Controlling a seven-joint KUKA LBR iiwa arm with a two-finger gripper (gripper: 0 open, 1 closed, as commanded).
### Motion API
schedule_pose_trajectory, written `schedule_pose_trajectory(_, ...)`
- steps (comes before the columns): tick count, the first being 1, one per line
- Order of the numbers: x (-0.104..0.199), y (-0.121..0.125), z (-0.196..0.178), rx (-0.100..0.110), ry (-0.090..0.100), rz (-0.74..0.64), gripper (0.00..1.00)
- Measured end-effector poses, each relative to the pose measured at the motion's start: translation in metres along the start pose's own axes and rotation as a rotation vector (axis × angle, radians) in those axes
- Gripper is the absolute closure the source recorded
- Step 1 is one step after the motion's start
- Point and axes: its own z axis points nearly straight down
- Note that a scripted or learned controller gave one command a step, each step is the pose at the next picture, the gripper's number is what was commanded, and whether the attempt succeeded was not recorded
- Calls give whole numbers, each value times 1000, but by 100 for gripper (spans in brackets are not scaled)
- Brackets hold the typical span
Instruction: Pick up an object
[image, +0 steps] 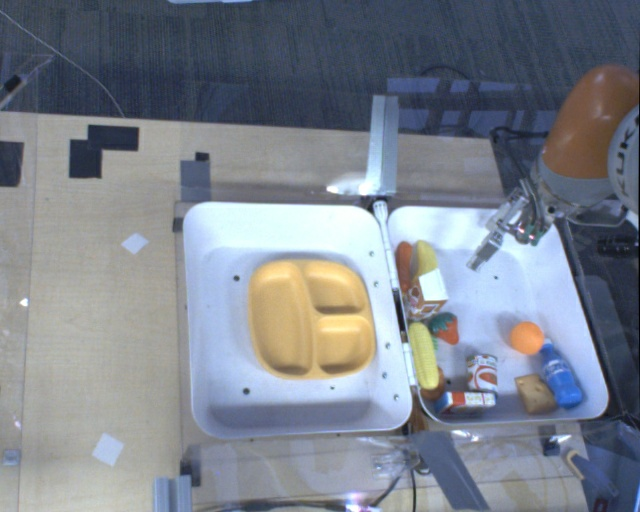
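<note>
The gripper (487, 252) is seen over the back part of the right bin (590, 345), tilted down and to the left. Its tip is small and blurry, so it cannot be told how the gripper is set. Nothing is seen held in it. The grey arm with its orange band (590, 120) is cut off by the picture's right edge.

The toys are spread lower in the same bin, well apart from the gripper: an orange ball (527, 337), a blue bottle (560, 379), a brown block (535, 394), a small can (482, 372) and yellow corn (424, 356). The pile by the bin's left wall is hard to make out.

A yellow tray (310, 318) is laid in the left bin (215, 300).
</note>
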Motion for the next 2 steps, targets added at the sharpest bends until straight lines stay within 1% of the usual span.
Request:
schedule_pose_trajectory(1, 24, 1, 47, 3, 6, 258, 0)
schedule_pose_trajectory(2, 62, -11, 54, 1, 2, 264, 0)
